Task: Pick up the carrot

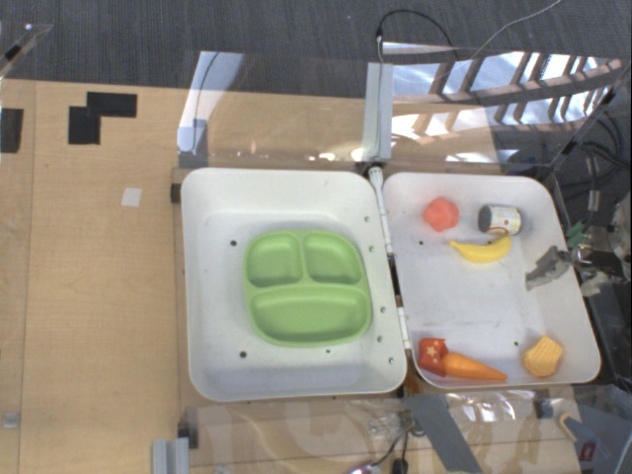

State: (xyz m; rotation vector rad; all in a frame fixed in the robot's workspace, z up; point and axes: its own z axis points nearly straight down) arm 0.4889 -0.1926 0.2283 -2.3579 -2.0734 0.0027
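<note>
The orange carrot (472, 367) lies along the front wall of the right bin (494, 304), its thick end touching a small red piece (432, 352). My gripper (546, 266) is at the right bin's right edge, reaching in from the right, well up and to the right of the carrot. Nothing shows in its grip, and most of the arm is cut off by the frame edge.
The right bin also holds a red round toy (441, 213), a small can (501, 219) on its side, a banana (482, 251) and a yellow-orange lump (544, 355) at the front right. A green divided plate (306, 286) sits in the left bin (217, 265).
</note>
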